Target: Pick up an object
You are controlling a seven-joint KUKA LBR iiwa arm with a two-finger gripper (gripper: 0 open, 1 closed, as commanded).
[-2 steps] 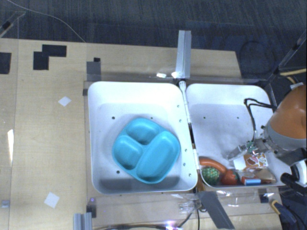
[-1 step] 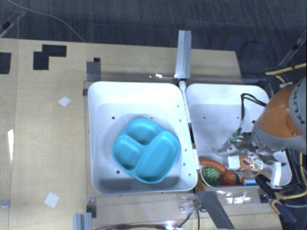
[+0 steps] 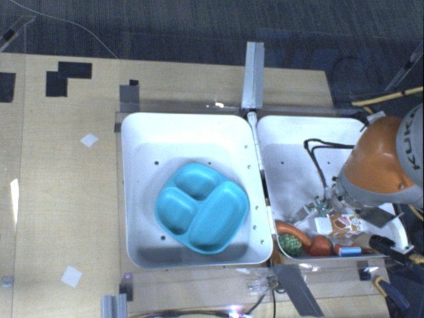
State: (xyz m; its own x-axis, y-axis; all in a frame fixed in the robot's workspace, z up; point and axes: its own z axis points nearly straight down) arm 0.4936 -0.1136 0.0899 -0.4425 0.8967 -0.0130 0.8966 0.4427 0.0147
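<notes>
Several small items crowd the right bin's (image 3: 285, 144) near corner: a green-and-orange vegetable (image 3: 291, 238), a red piece (image 3: 320, 245), a packet (image 3: 344, 225). The gripper (image 3: 324, 207) hangs just over them; its grip cannot be told. Best to single out one item at the pile's edge. A blue tray (image 3: 202, 207) sits in the left bin (image 3: 142, 151).

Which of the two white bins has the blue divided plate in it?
The left bin. The blue three-compartment plate lies in it by itself, while the right bin holds a pile of small items in its near corner, where the arm reaches in.
</notes>
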